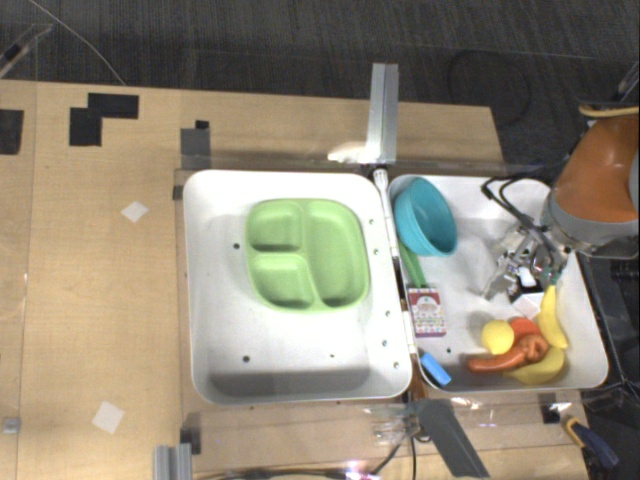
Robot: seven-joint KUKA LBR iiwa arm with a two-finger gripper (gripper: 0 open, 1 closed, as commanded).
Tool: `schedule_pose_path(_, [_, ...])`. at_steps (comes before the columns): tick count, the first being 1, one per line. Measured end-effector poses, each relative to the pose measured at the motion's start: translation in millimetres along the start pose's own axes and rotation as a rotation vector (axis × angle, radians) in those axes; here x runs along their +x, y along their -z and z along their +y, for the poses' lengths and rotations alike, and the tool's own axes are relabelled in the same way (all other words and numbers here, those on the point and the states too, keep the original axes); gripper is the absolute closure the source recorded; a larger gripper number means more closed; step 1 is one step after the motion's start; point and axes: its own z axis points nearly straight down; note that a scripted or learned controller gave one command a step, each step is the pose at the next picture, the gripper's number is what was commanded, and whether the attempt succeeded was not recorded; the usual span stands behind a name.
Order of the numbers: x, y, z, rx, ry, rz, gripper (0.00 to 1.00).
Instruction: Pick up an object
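The pincer (515, 268) was seen low over the right bin (470, 298); whether it was spread or pressed together could not be told. Nothing was seen pinched. The yellow ball (498, 337), orange carrot (510, 357) and banana (547, 340) lay just below it. The step was judged the approach; a descent onto one item was called for next.

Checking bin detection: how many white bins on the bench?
2. The left bin holds a green divided tray. The right bin holds a teal bowl, toy food and the claw.
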Motion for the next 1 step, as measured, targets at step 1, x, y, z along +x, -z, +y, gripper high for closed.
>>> schedule_pose_path(1, [17.7,-3.9,15.7,0.003,-0.186,0.010,0.00])
